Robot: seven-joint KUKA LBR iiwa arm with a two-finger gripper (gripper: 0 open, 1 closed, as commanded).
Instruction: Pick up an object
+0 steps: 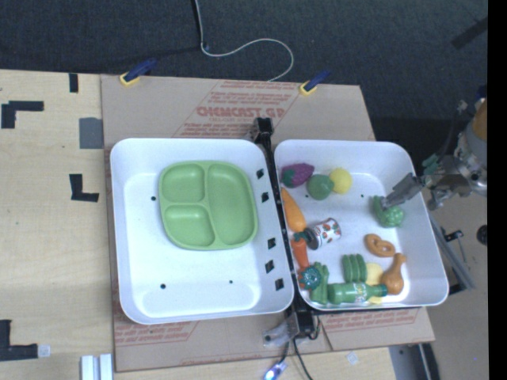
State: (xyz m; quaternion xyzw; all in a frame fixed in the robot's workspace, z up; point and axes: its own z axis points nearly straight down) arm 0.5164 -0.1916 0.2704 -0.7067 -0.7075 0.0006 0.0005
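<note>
Green broccoli-like toy (pixel 390 214) lay in right bin (pixel 412 165), near its right wall. Fingers (pixel 394 199) sat just above it, at or touching its top; whether clenched or released, could not tell. Pretzel (pixel 379 246) lay below. Left bin (pixel 127 212) held green divided plate (pixel 209 204).

One fixed camera looks down aslant, seemingly from mid-height, on both bins (pixel 119 212).

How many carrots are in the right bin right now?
2: one carrot lies along the left wall of the right bin, another carrot just below it. Others may be hidden.
</note>
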